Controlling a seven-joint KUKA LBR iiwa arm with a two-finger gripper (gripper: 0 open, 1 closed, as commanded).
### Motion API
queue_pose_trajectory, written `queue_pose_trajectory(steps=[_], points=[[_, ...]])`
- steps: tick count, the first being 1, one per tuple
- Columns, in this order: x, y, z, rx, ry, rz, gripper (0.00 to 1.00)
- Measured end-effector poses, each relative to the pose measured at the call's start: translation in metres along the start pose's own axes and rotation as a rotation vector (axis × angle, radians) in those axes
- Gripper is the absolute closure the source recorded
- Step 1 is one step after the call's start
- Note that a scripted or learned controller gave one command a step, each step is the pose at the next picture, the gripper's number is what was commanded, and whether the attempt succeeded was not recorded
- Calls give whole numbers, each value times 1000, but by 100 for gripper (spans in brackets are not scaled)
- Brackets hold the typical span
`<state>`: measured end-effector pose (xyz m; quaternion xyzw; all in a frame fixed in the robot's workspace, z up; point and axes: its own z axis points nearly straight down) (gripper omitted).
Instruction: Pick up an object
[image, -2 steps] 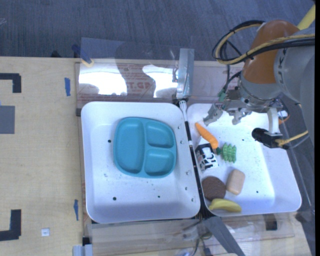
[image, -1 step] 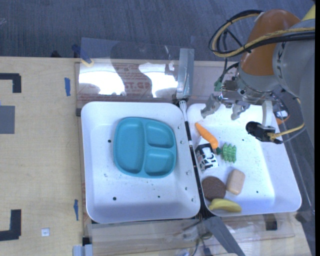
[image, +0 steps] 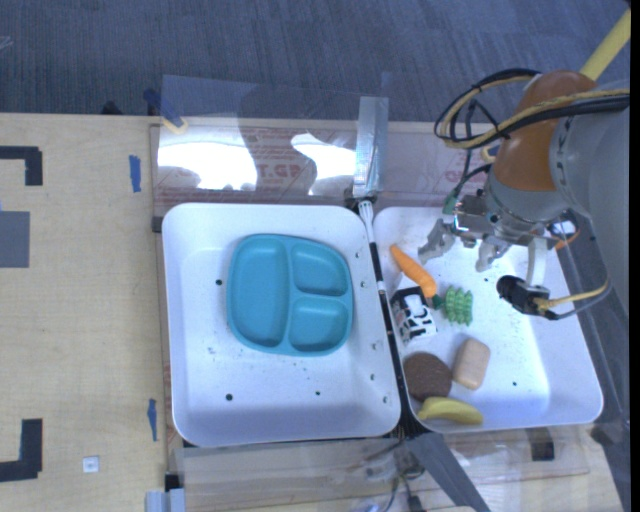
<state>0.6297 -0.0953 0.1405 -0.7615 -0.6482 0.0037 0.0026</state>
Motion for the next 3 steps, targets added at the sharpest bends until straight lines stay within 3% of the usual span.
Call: queue_pose_trajectory(steps=[1, 2, 3], points=[[1, -7, 53, -13, 1, -228, 0], [1, -5, 41, -21, -1, -226, 100], [59, 24, -51, -22, 2, -301, 100]])
